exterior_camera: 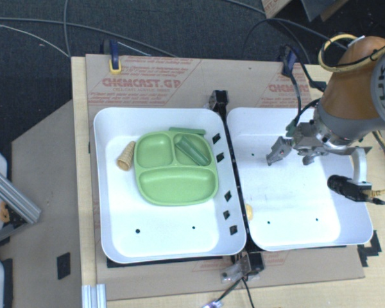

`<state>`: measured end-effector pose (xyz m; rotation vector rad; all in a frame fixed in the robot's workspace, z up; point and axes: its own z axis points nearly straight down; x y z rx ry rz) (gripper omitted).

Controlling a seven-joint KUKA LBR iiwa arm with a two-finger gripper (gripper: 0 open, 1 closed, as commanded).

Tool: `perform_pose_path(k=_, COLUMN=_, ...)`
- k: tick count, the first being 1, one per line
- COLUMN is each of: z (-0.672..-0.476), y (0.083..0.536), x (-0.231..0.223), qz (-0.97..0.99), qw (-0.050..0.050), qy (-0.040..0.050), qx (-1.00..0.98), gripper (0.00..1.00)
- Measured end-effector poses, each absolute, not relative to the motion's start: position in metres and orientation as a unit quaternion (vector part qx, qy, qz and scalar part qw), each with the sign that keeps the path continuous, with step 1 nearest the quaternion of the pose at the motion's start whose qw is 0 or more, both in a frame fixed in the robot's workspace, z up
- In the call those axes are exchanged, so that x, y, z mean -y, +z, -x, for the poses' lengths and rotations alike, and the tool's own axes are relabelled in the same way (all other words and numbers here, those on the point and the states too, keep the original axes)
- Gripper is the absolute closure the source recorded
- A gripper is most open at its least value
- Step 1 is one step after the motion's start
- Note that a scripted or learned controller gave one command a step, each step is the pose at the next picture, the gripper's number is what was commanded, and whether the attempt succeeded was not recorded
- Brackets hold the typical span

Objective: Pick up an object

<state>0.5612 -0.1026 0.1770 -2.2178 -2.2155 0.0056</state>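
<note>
Your pincer (289, 151) hangs over the right bin (308, 226), prongs spread apart and gripping nothing. Every candidate lies in the left bin (115, 236): a green plate (173, 185) of smooth moulded plastic with three compartments, a green pod-shaped piece (194, 149) resting in its far right compartment, and a tan ribbed cone (125, 156) touching the plate's left rim. In my judgement the cone suits best; carry the pincer left across the divider and close across its narrow width.
</note>
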Motion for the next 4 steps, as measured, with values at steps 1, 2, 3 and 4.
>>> perform_pose_path(k=1, z=-0.563, y=0.116, x=0.095, qz=0.707, qw=0.004, qy=0.0016, qx=0.707, gripper=0.00)
perform_pose_path(k=2, z=-0.562, y=0.083, x=0.094, qz=0.707, qw=0.003, qy=0.0012, qx=0.707, gripper=0.00)
perform_pose_path(k=3, z=-0.564, y=0.096, x=0.094, qz=0.707, qw=0.001, qy=-0.0003, qx=0.707, gripper=1.00)
perform_pose_path(k=4, z=-0.567, y=0.159, x=0.098, qz=0.707, qw=-0.002, qy=-0.0017, qx=0.707, gripper=1.00)
